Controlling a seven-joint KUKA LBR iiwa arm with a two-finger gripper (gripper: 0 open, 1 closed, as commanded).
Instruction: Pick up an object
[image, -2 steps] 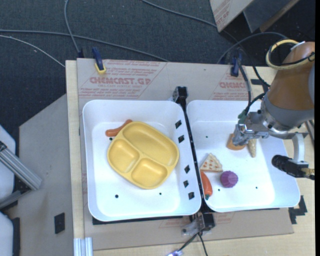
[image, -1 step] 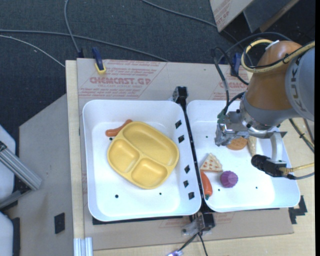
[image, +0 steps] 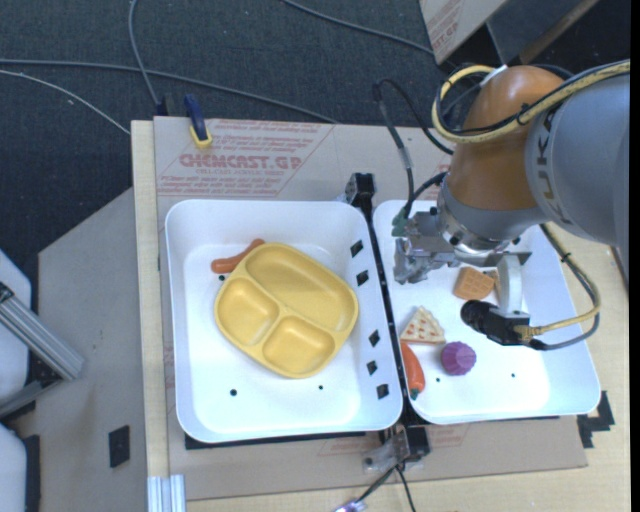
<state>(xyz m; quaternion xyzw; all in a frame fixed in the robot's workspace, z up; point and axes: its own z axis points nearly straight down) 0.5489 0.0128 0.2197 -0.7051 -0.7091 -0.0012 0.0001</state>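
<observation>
My gripper (image: 418, 268) hangs low over the upper left part of the right bin (image: 562, 372), under the orange wrist band. Nothing shows between it and the bin floor. Just below it lies a tan wedge-shaped sandwich piece (image: 424, 327). An orange-red carrot (image: 413, 367) lies at the bin's left wall, and a purple lump (image: 458, 357) sits to its right. A brown bread-like piece (image: 473, 284) lies just right of the gripper, partly hidden by the arm.
The left bin (image: 190, 330) holds a yellow divided plate (image: 287, 308), with an orange sausage-like piece (image: 232, 262) poking out from under its upper left edge. A blue clip (image: 197, 120) sits on the cardboard behind the bins.
</observation>
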